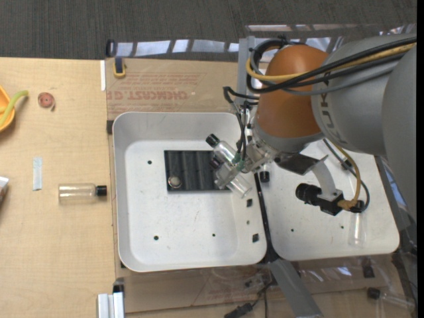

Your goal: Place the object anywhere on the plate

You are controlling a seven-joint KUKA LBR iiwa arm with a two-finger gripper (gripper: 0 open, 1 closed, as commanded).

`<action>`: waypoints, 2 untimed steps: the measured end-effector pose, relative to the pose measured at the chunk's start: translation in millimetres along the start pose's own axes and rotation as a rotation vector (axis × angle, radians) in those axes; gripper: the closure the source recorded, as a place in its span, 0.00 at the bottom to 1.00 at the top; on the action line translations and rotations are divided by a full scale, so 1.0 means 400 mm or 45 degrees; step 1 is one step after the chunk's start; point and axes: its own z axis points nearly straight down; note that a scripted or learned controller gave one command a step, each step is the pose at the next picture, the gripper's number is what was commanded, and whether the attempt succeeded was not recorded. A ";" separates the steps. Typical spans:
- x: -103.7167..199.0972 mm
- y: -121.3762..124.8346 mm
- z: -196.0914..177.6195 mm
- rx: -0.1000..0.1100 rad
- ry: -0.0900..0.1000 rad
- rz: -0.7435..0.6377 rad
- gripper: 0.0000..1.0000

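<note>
The gripper point(228, 167) hung over the black plate's point(192, 171) right edge, finger state unclear; a small round object point(174, 181) lay left.

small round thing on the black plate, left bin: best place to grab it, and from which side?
Take the round object across its sides, from straight above. It looks low and compact, sitting alone near the black plate's lower left corner, clear of the bin wall. The tool is over the plate's right edge.

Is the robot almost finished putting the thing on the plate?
Maybe. A small round object already lies on the dark plate in the left bin. The gripper hangs over the plate's right edge. Whether it carries something more is unclear.
</note>
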 end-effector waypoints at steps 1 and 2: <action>-0.053 0.182 -0.029 -0.003 -0.003 -0.174 1.00; -0.053 0.182 -0.029 -0.003 -0.003 -0.174 0.00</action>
